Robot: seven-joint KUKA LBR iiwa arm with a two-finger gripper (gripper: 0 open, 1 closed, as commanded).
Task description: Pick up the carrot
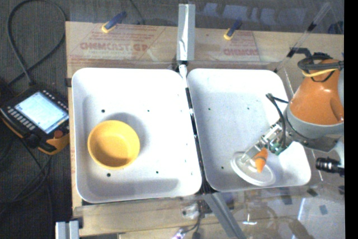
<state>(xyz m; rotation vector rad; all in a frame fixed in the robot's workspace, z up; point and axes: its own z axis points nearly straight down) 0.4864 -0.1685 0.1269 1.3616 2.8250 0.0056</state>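
From the overhead camera I record two shallow white bins side by side on the bench: the left bin (84,98) and the right bin (224,92), their inner walls touching along the centre line. In the left bin a yellow bowl (114,144) stands upright toward the near left part of the floor, well apart from anything else. In the right bin, at the near right corner, a clear shallow dish (246,169) lies on the floor, and the carrot (260,164) sits at that dish's right side, a short orange piece with its length running roughly up and down the picture. The arm (316,103) enters from the right, its orange band over the right rim of the right bin, and the gripper (263,155) reaches down and left to the carrot. I see the gripper's end directly over and against the upper part of the carrot, but the fingertips blur together with the dish and a green part on the wrist, so I cannot tell how far the pincer is parted, nor whether the carrot is actually between its tips. The carrot appears level with the dish, though I cannot confirm whether it rests on it. Outside the bins, a handheld control pendant (36,115) with a lit screen lies on the floor to the left of the bench
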